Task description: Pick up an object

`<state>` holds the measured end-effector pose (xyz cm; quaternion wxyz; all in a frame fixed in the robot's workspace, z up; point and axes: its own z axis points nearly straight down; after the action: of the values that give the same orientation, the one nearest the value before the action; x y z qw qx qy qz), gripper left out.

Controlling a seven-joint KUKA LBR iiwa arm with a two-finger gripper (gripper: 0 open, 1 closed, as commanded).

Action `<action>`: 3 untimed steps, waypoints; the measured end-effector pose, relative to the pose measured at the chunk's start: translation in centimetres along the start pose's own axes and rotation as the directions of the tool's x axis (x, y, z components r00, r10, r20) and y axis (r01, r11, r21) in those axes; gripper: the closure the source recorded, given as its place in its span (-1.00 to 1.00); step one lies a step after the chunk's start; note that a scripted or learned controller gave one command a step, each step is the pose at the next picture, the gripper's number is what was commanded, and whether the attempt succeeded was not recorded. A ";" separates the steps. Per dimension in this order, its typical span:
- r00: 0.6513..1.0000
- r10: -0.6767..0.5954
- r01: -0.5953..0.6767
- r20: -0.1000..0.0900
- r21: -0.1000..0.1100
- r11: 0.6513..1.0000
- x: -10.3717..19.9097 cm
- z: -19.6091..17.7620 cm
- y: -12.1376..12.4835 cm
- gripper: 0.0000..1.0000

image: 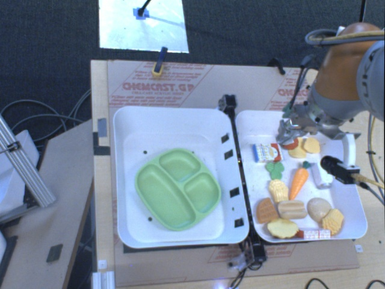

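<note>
Noted gripper (289, 131) low at the far end of the right bin (255, 125), just above a small red piece (291, 142); cannot tell whether apart or together, too small and dark against the wrist; nothing visibly held.

Taking the red piece as the likeliest target; lying on the bin floor, touching or nearly touching pale yellow pieces (311, 145) on one side, with a blue-and-white box (264, 153) just beside on the other.

Risks, as judged: pinching two items at once in that crowd; nudging the yellow pieces aside; slipping off a small rounded shape; closing off-centre and coming up with nothing.

Less likely to disturb carrot (298, 182), corn cob (278, 190) or green sprig (275, 169), all nearer the front.

Hidden: much of the red piece under the gripper; contact between the two not readable; kind of food not certain.

Left bin (156, 125) with green divided plate (177, 188), well apart.
</note>
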<state>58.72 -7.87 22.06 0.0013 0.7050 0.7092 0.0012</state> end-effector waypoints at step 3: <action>1.000 0.001 -0.001 -0.001 0.001 1.000 10.3 0.2 7.0 1.00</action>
<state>65.63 2.49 21.92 0.0006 0.7052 0.7090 0.0014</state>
